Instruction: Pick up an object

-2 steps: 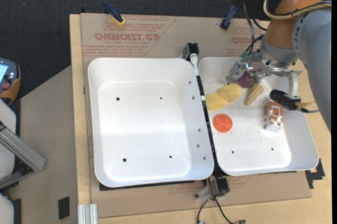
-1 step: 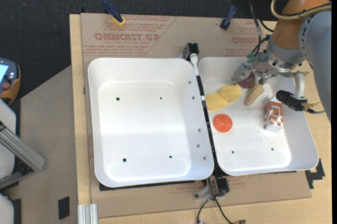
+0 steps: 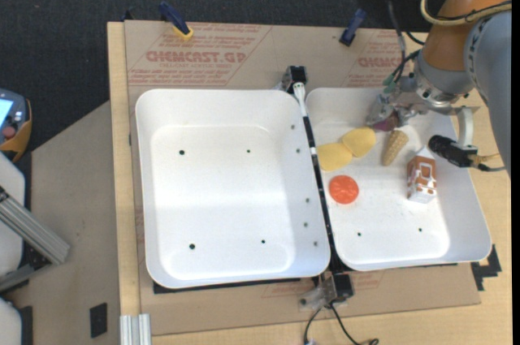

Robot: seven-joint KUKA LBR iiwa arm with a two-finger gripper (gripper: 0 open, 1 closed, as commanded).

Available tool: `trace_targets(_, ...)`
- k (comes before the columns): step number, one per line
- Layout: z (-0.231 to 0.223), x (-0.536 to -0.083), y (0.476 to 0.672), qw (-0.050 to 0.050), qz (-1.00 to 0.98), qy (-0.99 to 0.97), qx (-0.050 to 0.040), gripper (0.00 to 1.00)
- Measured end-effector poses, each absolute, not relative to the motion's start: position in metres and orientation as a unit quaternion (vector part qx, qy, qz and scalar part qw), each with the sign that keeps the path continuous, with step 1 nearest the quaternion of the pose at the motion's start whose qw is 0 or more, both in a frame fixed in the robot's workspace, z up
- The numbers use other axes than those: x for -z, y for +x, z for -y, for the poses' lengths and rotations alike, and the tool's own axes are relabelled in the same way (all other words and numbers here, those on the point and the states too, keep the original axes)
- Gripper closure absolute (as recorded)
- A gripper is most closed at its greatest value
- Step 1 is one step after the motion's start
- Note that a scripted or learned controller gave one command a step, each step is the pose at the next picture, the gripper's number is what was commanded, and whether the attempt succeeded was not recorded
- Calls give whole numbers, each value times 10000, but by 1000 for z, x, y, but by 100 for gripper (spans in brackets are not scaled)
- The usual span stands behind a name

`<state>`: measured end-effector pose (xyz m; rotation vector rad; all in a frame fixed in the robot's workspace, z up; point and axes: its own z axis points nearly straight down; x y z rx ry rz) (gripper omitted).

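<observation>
Claw [image 3: 388, 112] state cannot be told; nothing is seen lifted, a tan cone-shaped toy [image 3: 395, 145] lying just below.

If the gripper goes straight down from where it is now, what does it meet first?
Probably the dark purple object just under the gripper, at the back of the right bin; depth is hard to judge.

Grey arm [image 3: 494, 51] with a rounded orange band, yellow cable looped above it
</observation>
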<state>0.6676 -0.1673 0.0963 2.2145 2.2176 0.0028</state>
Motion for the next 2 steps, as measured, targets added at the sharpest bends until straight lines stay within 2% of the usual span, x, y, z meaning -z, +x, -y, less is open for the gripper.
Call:
trace_targets(1, 142, -205, 668, 40, -7081, 7061, -27, 100)
trace_targets(2, 16, -184, 635, -32, -7104, 7038, 4, 100)
